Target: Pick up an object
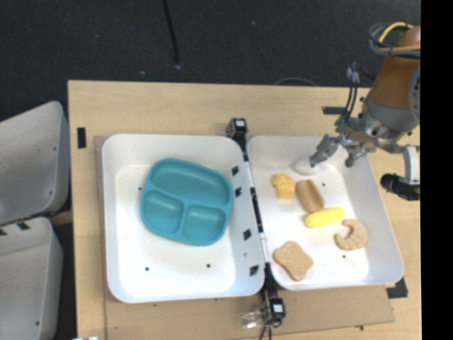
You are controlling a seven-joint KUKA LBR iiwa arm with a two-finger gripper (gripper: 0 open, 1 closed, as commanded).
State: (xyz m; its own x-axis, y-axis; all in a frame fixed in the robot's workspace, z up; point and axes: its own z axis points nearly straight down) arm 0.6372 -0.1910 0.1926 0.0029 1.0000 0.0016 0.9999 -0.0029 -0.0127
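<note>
While the pincer [338, 149] is poised over the right bin [379, 211] at its one o'clock corner, its two fingers are seen spread apart with nothing between them. Five food pieces are spread below it: a yellow banana [325, 218] lies mid-bin, at about seven o'clock from the pincer. A blue plate [187, 201] is seen in the left bin [120, 261].

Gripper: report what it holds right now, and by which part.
Nothing is held. The gripper hangs open over the far edge of the right bin, with no item between its fingers; the food pieces lie loose in the bin.
</note>
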